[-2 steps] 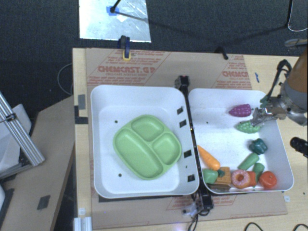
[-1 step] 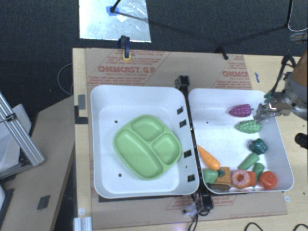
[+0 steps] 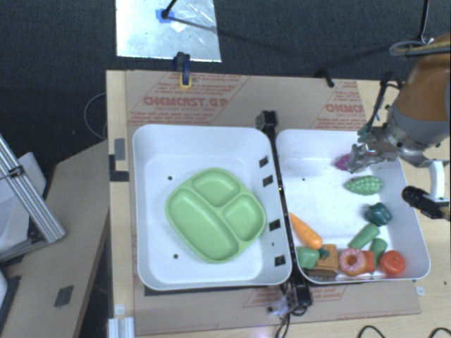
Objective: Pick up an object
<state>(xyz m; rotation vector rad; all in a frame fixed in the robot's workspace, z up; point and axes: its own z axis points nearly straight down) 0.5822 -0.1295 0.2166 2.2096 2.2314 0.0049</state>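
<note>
On the bench point(image 3: 232, 90) sit two white bins side by side. Left bin point(image 3: 204, 139) holds a green divided plate point(image 3: 215, 215), lying flat near its middle. Right bin point(image 3: 317, 153) holds the toys. From the right, the arm point(image 3: 423, 97) reaches over this bin's far corner, its gripper point(image 3: 363, 155) low just beside a purple toy point(image 3: 342, 163); whether the gripper is open, closed or gripping cannot be told. Nearby lies a light green bumpy toy point(image 3: 363, 185), then a dark green one point(image 3: 378, 213). Along the near wall are a carrot point(image 3: 307, 231), a green pod point(image 3: 363, 236), a green piece point(image 3: 307, 258), a donut point(image 3: 351, 260) and a tomato point(image 3: 392, 262).
</note>
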